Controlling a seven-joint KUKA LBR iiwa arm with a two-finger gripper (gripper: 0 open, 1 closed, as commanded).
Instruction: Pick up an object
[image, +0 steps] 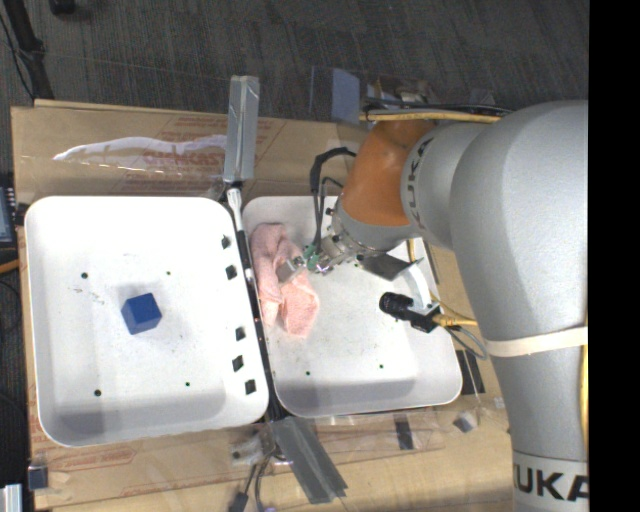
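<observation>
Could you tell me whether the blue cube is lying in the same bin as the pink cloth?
No, the blue cube sits in the left bin, while the pink cloth lies in the right bin.

two white bins (60, 300), one blue cube (141, 312), one pink cloth (283, 290) (crumpled).

The grey arm (510, 250) is seen entering from the right and is bent down over the right bin (400, 385). The orange band (375, 190) is seen at that bin's far edge, above the wrist. The gripper (312, 260) is lowered into the bin's left half, near its left wall. A small black part is held out from the wrist over the bin's right side.
</observation>
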